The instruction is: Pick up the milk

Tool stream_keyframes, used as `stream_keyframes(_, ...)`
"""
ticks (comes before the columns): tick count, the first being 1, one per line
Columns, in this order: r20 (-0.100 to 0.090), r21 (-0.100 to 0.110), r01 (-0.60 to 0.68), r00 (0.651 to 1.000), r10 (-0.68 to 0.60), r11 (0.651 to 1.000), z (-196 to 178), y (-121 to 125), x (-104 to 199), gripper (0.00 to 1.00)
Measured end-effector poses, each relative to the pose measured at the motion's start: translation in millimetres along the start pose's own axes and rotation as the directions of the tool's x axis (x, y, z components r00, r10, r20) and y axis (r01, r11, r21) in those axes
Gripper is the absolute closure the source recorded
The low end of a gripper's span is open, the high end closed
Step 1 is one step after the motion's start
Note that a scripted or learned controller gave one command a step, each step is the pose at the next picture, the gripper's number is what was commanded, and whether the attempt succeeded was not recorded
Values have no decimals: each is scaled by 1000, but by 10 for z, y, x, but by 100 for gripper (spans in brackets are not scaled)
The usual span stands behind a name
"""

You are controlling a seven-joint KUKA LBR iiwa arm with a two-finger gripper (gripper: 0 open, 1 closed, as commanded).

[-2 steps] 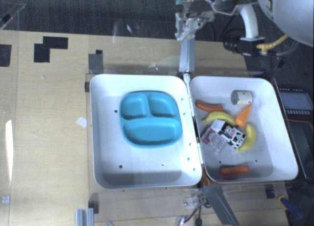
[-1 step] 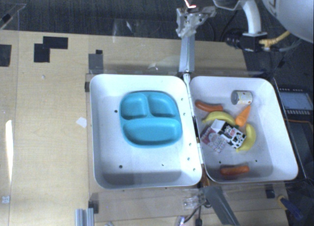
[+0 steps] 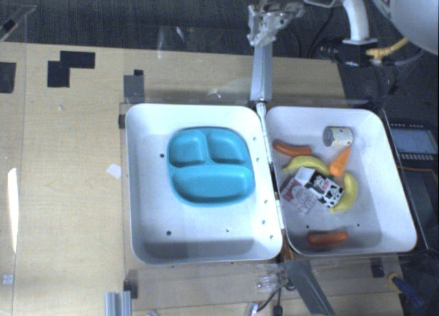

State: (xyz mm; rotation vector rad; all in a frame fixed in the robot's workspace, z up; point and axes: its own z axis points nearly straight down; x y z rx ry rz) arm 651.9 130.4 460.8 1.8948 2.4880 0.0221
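Approach step: gripper (image 3: 264, 23) hangs at frame top, finger state not discernible. Milk (image 3: 312, 190) lies in the right bin (image 3: 391, 171) among bananas; next, descend over it

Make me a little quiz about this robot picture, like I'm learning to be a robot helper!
1. True or false: the milk carton lies in the right bin.
2. What sits in the left bin?
A) a can
B) a blue divided plate
C) a carrot
3. Fill in: the tool hangs beyond the bins' far edge, not yet over the ____.

Key
1. True; it lies among two bananas, beside a carrot.
2. B.
3. Milk.
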Motion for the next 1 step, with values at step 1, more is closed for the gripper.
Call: stream_keyframes(1,1,-7,4,1000,-4,1000,-126,11,7,100)
